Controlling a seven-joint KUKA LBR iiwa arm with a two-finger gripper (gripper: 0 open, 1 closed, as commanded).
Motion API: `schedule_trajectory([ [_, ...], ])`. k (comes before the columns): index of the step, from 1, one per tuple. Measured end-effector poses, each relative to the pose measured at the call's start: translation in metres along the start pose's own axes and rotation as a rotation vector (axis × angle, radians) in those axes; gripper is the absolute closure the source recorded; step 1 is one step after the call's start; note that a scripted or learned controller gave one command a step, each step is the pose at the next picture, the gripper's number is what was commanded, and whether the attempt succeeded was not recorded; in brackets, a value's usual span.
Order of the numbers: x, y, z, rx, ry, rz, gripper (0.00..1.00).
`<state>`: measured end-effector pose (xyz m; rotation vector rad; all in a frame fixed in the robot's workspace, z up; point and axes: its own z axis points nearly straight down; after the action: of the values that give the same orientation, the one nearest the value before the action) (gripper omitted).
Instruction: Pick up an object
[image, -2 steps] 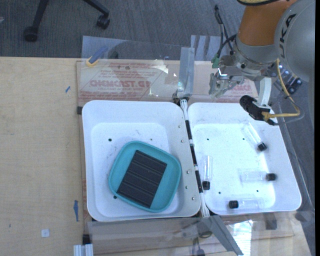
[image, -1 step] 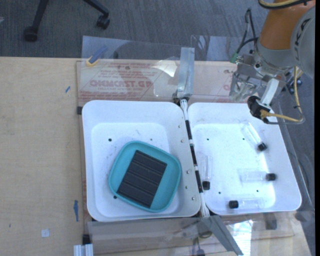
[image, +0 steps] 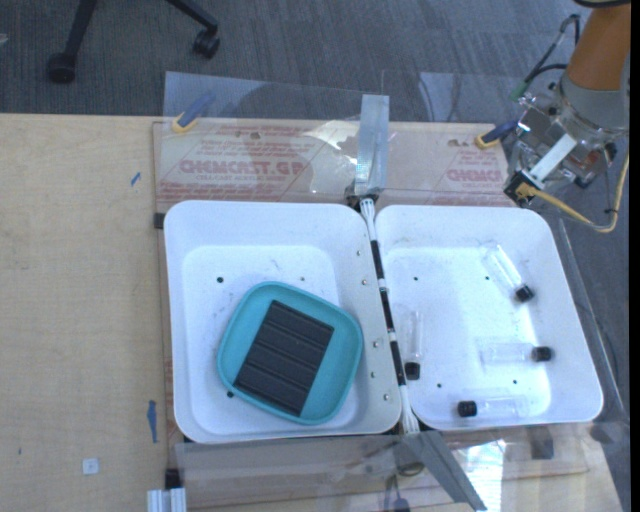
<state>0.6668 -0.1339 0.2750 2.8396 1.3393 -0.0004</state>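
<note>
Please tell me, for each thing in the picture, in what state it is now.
Teal tray: flat in the left bin, tilted askew.
Dark pad: lying on the tray.
Four clear vials with black caps: lying on their sides in the right bin, capped.
Gripper: above the right bin's far corner, holding nothing visible.
</note>
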Motion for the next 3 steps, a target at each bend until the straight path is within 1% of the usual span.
schedule_trajectory([
  [1, -0.087, -0.02, 0.034, 0.007, -0.002, 0.294, 1.0],
  [2, -0.125, -0.011, 0.161, 0.006, 0.001, -0.274, 1.0],
  [3, -0.073, -0.076, 0.064, 0.002, 0.001, -0.163, 1.0],
])
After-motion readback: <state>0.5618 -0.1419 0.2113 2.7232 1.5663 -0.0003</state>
